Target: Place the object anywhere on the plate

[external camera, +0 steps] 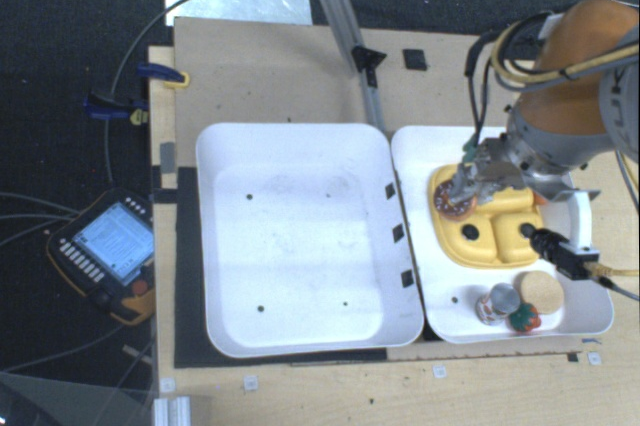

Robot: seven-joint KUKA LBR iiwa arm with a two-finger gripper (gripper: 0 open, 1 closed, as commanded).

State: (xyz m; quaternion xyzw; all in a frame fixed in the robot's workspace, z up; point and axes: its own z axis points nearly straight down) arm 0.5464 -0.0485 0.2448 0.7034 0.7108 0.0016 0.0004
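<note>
Over the right bin [600, 314] you have the gripper [468, 182] low above the far-left end of the yellow plate [490, 234], and just beneath its tip lies a small round thing with a brown, speckled rim [453, 204], resting on the plate's left edge. Take that to be the object, though it is too small for you to name it. Whether it sits free on the plate or is pinched by the tool you cannot tell, since the wrist hides the tip, so the state of the end effector must stay undecided. If the object does lie loose on the plate, the task is as good as done and you need only lift the arm [570, 84] clear; if it is gripped, release is what remains. Near the front of the same bin you can see a cluster of other small items [515, 304], off the plate and apart from the gripper. To your left, the left bin [215, 214] plays no part.
</note>
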